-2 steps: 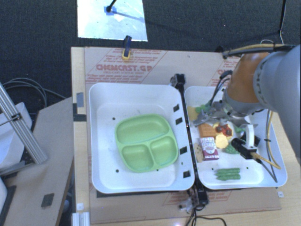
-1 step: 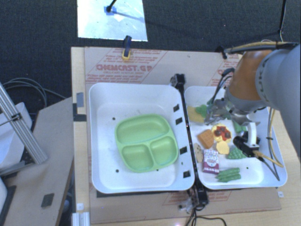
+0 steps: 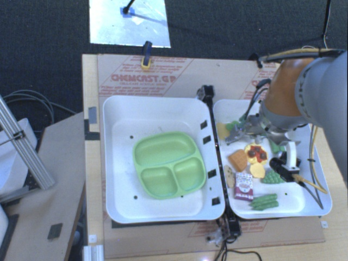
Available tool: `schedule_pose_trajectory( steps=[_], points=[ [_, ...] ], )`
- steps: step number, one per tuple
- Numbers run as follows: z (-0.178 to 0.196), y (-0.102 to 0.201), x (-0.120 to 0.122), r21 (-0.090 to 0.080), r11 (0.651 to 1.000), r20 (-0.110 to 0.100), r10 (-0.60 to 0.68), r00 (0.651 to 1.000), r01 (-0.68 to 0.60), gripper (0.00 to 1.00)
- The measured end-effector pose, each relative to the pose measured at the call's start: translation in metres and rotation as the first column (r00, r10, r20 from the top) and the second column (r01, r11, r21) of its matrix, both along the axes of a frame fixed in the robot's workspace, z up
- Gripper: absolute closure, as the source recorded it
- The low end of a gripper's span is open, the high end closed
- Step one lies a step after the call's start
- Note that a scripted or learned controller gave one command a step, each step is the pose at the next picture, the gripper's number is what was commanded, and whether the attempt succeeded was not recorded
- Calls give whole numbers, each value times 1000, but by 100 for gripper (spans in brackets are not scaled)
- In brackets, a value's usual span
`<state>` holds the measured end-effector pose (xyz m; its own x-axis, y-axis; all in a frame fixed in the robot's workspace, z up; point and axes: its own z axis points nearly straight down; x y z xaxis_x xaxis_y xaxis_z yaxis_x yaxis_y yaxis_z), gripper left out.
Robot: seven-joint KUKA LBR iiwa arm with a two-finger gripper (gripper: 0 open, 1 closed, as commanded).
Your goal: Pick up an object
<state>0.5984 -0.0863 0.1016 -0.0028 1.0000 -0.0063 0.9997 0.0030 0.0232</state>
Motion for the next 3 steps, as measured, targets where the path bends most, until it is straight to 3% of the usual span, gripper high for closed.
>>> schedule_pose_trajectory(
  steps=[1,2,3],
  points=[
    [83,-104,17,-3,1000,-11,-9,1000,9,0],
    [-17,-121,18,6,1000,-28,-4,1000,4,0],
    [1,-121,21,4,1000,-17,1,1000,-1,100]
  ],
)
